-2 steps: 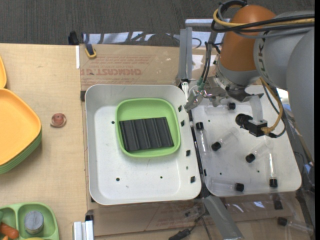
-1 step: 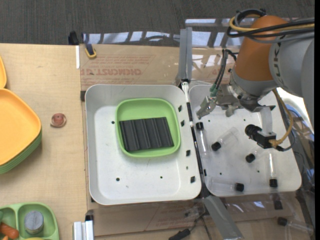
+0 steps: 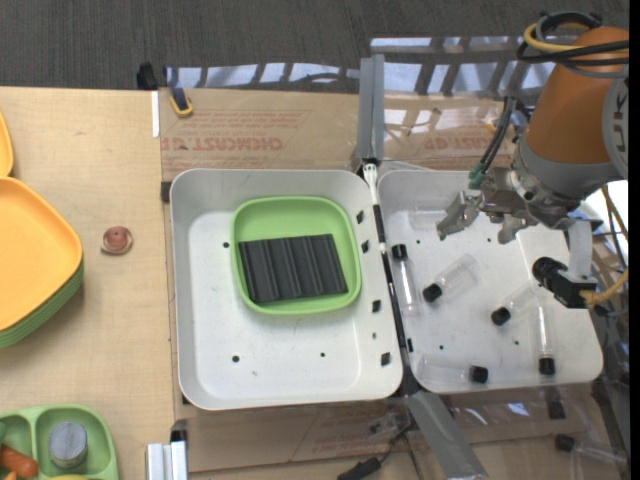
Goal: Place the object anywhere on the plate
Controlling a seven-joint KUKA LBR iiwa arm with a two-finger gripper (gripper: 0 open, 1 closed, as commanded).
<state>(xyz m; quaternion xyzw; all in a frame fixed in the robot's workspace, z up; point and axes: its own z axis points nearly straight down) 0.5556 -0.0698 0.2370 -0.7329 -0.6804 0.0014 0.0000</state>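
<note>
A dark grey ribbed slab [image 3: 292,268] lies flat on the green plate [image 3: 290,210], which sits in the left white bin [image 3: 200,358]. It covers most of the plate's floor. My gripper [image 3: 478,224] hangs over the far part of the right bin [image 3: 580,363], well to the right of the plate. Its fingers [image 3: 449,222] stand apart and open, with nothing between them. The orange band of the arm [image 3: 575,98] rises above it.
Several clear tubes with black caps [image 3: 450,280] lie scattered in the right bin. On the wooden bench to the left are stacked orange plates [image 3: 35,258], a small red knob [image 3: 117,239] and a green compartment tray [image 3: 60,443]. Cardboard [image 3: 260,133] lies behind the bins.
</note>
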